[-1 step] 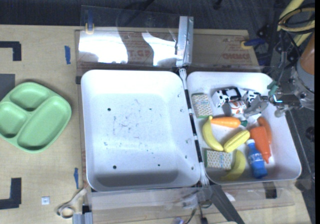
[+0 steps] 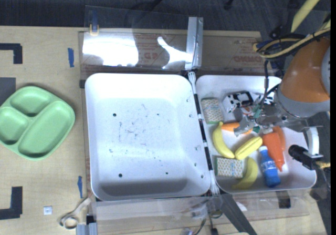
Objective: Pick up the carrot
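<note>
Orange against the white plastic, the carrot [image 2: 275,147] lies at about four o'clock in the right bin [image 2: 310,179], just beside a blue bottle [image 2: 270,168] at its six o'clock and a yellow banana [image 2: 247,147] at its nine. The gripper [image 2: 251,123] hangs over the bin's middle, at the carrot's ten o'clock, above a small orange piece [image 2: 229,128]; how its pincer stands I cannot tell. The risk, as I judge it, is crowding: a descent slightly off would land on the banana or bottle, or nudge the carrot into the wall.
</note>
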Robot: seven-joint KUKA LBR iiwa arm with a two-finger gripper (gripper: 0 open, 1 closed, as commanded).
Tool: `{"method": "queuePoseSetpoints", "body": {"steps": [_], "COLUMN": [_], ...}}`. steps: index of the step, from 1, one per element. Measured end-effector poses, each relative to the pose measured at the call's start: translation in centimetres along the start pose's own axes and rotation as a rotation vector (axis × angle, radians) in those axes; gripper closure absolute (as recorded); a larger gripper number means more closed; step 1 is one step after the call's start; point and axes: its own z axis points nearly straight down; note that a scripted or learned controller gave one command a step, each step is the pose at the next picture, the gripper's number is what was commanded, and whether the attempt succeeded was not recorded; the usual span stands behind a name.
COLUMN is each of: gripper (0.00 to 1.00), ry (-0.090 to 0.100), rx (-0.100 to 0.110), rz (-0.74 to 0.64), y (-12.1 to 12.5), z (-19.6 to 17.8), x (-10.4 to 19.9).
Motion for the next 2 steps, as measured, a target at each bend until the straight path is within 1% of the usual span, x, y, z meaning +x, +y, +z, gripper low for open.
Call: {"method": "queuePoseSetpoints", "body": {"steps": [1, 2], "gripper": [0.00, 1.00], "ry": [-0.003, -0.003], "rx": [-0.010, -0.012], "rz": [-0.099, -0.097], "y": [4.58, 4.66], "z": [5.68, 4.78], "x": [-0.47, -0.55]}}
